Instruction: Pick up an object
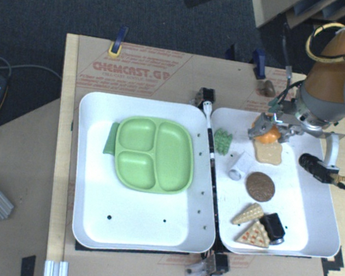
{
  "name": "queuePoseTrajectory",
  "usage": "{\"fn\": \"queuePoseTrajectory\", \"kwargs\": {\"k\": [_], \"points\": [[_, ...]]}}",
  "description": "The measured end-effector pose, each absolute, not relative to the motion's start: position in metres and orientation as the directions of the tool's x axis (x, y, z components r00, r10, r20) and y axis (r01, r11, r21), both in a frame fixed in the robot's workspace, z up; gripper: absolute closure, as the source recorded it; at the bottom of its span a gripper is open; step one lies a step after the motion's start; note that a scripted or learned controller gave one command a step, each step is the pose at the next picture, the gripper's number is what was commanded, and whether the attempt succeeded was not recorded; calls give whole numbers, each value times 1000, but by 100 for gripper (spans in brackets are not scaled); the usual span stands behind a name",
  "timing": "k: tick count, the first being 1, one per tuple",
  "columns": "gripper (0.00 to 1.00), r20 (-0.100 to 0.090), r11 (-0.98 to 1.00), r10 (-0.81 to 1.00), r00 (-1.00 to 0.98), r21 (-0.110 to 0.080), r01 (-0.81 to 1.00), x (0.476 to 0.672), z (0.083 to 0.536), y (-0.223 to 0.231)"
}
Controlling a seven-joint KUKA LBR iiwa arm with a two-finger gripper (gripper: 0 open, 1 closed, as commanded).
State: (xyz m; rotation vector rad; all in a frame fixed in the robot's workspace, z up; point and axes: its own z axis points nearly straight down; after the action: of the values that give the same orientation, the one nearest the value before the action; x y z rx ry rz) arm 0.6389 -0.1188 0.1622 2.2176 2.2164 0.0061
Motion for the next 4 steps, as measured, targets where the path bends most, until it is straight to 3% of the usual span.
{"fn": "queuePoseTrajectory", "kwargs": {"k": [2,4], "points": [[100,-1,1,1000,-1,5,1000,642,226,-119],[100,2,2,1000,-2,-5,1000,558,233,-57]]}}
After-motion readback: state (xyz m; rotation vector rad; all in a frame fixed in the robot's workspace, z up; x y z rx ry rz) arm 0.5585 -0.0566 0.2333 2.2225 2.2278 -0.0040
